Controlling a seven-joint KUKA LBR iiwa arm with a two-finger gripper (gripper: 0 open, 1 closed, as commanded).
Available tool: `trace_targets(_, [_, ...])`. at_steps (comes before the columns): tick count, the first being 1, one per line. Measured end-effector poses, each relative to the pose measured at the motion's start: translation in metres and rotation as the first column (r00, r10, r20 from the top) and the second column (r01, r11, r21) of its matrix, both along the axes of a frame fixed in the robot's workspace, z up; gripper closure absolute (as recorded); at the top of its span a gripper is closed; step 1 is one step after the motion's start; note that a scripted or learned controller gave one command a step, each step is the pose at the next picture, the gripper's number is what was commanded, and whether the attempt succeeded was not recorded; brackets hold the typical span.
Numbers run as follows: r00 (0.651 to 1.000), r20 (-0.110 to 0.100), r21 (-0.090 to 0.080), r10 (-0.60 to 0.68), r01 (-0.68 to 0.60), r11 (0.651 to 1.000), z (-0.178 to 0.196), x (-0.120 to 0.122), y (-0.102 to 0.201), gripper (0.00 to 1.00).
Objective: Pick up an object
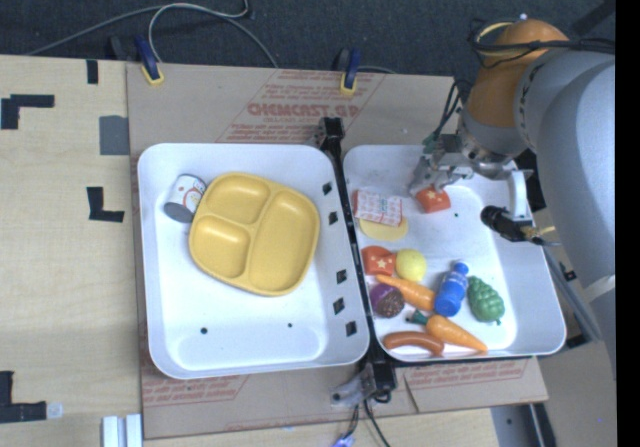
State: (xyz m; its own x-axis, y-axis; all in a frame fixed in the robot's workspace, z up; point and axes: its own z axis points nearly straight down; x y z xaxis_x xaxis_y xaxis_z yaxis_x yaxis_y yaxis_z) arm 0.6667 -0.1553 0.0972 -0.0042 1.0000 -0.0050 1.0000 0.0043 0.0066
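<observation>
My gripper (432,178) hangs over the upper part of the right bin (520,335), reaching in from the right below the orange band (510,65). A small orange-red block (434,201) lies right under its tip, touching or almost touching it. To the left, a red-and-white packet (378,206) rests on a yellow slice (388,228). The front of the bin holds a red piece (377,259), a lemon (411,264), a carrot (408,291), a purple piece (388,302), a blue bottle (451,289), a green item (486,301), another carrot (456,333) and a sausage (404,342).
The left bin (240,335) carries a yellow divided plate (254,232) and a small can (183,199) at its upper left. A black divider (345,235) runs between the bins. The arm's grey body (585,165) covers the right bin's right side.
</observation>
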Motion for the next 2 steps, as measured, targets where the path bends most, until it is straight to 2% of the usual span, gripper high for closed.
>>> trace_targets(1, [1.0, -0.006, 0.005, -0.003, 0.003, 1.0, 0.073, -0.076, 0.025, 1.0])
trace_targets(2, [1.0, -0.009, 0.006, -0.001, 0.001, 1.0, 0.087, -0.107, 0.11, 1.0])
